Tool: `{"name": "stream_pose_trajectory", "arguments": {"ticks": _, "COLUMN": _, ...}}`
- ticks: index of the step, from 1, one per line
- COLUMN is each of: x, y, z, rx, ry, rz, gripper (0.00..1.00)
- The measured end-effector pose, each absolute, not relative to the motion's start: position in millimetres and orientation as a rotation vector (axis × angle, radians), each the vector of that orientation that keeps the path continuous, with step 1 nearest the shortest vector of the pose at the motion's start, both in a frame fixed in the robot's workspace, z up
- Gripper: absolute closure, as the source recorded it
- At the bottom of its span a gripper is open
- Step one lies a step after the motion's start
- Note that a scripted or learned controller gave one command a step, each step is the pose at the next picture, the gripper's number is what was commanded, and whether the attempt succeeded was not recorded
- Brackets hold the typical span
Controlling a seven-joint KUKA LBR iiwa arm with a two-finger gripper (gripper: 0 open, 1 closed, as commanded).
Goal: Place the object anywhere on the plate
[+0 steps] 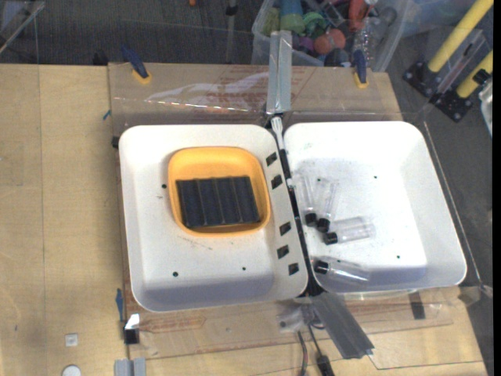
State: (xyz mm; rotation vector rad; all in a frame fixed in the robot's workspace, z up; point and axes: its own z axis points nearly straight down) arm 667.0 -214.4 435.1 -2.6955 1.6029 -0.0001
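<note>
Leftward, orange plate (182, 165) holding black block (217, 202), vials (329, 210) rightward

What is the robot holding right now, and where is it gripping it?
Nothing is seen held. The dark ridged block lies on the orange plate in the left bin, and the clear vials lie loose in the right bin.

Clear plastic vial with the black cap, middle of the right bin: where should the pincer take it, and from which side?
Likely best from straight above, across the middle of the clear plastic vial. It lies flat, long axis roughly left to right in the right white bin, black cap at its left end, so the fingers go on its near and far sides. Another vial lies close by its cap.
</note>
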Motion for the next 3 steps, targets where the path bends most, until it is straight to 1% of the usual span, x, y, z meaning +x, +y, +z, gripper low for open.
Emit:
{"name": "stream_pose_trajectory", "arguments": {"ticks": 1, "x": 668.3, "y": -210.0, "z": 434.7, "rx": -2.956, "ry": 1.048, "rz": -0.005, "gripper": 1.0}}
{"name": "stream_pose_trajectory", "arguments": {"ticks": 2, "x": 668.2, "y": -215.4, "z": 434.3, "rx": -3.028, "ry": 0.817, "rz": -0.003, "gripper": 1.0}}
{"name": "stream_pose_trajectory", "arguments": {"ticks": 3, "x": 668.0, "y": -219.5, "z": 433.9, "rx": -3.122, "ry": 0.305, "rz": -0.002, "gripper": 1.0}}
